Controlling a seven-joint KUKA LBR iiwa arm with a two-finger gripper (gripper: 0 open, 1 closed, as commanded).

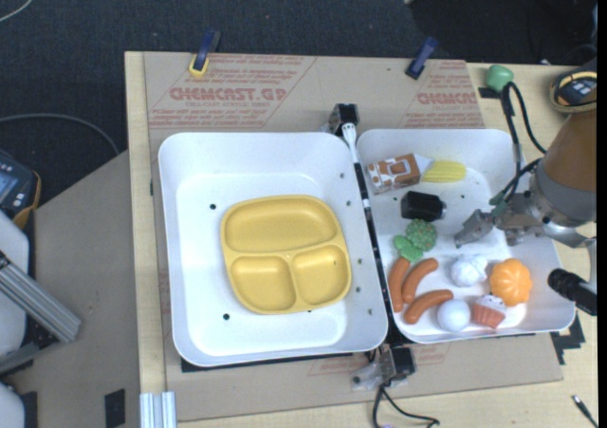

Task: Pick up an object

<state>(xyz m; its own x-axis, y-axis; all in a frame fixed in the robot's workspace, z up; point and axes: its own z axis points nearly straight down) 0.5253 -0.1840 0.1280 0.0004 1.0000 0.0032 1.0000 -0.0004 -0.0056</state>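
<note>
The pincer (477,227) hangs open and holds nothing, so it should drop straight onto the white ball (467,271).

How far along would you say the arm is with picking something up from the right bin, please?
Early stage. Done: the gripper has been brought over the right bin, among the toys. In hand: nothing visible between its fingers. Left: the whole grasp and lift; the white ball, orange pumpkin, black block and broccoli all lie on the bin floor. The yellow tray sits in the left bin.
</note>
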